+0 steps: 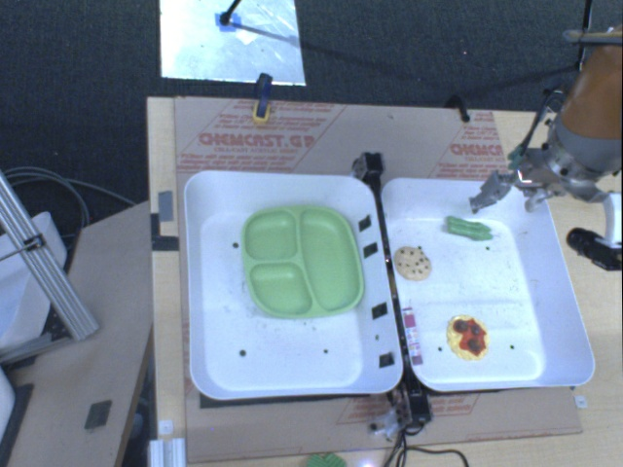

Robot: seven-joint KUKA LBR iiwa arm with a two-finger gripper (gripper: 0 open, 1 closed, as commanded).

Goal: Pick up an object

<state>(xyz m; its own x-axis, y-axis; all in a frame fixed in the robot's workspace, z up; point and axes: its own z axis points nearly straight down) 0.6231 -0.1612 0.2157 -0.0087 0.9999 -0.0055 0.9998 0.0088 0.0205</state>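
My pincer [508, 191] hovered at the right bin's [545, 358] far edge; I could not tell its spread. The green pod-shaped toy [468, 228] lay just beside it, probably light, stiff, slippery: best gripped across its narrow middle.

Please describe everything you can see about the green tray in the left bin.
The green tray is a light green plate with rounded corners, and it looks like matte plastic. Raised ridges divide it into three compartments: two at the far side and one wider at the near side. All three hold nothing. It lies flat, slightly rotated, near the middle of the left bin and rests on the white floor. Nothing else touches it. The tool is above the other bin, away from it.
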